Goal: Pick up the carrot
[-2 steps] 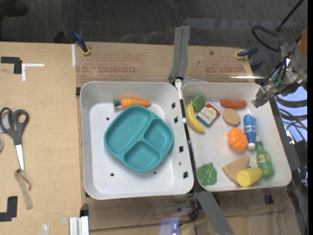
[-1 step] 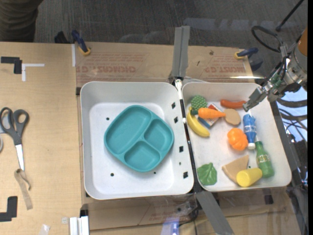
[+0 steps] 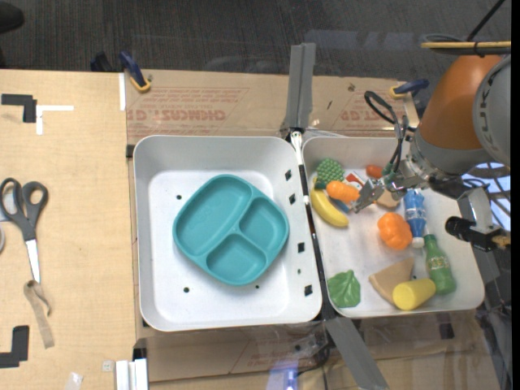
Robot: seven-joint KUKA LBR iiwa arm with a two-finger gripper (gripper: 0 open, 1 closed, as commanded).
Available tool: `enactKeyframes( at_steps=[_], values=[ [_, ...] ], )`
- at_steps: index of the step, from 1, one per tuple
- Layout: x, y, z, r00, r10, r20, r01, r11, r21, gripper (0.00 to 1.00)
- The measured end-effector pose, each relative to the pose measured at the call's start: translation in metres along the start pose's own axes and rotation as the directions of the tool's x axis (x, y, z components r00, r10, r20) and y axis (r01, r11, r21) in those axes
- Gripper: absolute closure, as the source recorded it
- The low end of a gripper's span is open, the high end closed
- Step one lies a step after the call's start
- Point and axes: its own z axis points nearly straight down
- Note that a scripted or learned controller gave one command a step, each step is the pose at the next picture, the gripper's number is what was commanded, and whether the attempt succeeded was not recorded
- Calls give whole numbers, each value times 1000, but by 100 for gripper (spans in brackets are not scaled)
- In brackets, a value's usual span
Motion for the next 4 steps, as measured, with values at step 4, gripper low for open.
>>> enactKeyframes(
  at_steps=[4],
  values=[
    [39,-92,65,982,-190,4,190,982,-7,0]
  ],
)
